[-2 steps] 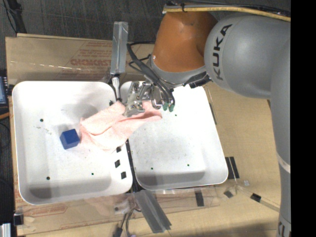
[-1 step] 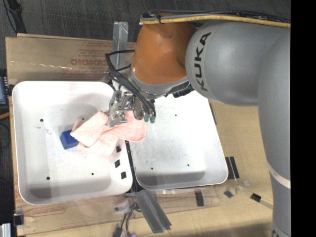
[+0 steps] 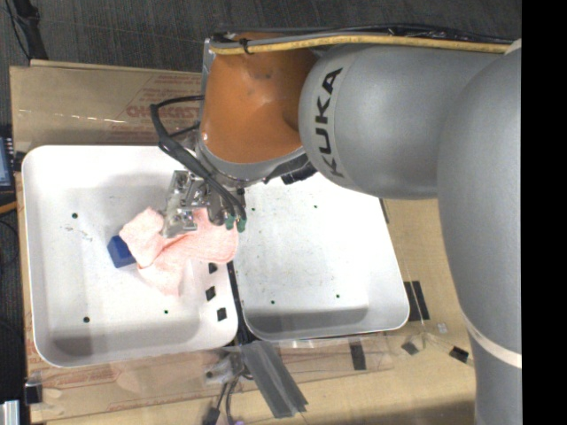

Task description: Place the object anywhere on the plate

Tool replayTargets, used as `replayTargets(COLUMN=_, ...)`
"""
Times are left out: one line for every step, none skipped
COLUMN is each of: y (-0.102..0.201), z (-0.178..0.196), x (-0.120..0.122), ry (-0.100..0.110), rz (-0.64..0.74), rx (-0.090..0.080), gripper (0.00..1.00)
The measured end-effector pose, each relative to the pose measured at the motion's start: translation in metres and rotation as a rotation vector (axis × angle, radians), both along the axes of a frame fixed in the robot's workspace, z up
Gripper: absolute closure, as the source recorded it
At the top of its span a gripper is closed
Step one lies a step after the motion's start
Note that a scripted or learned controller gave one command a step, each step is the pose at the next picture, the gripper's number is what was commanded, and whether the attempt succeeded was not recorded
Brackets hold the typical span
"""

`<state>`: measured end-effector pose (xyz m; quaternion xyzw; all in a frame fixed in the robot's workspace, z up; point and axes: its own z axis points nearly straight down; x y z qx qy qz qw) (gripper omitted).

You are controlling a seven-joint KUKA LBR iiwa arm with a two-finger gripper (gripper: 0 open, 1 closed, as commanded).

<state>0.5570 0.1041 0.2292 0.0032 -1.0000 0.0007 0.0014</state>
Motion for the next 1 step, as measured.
replayTargets(y=-0.0001, z=0.0001, x=0.0001, ry=0.000, rz=0.000, rx=0.000, gripper=0.00)
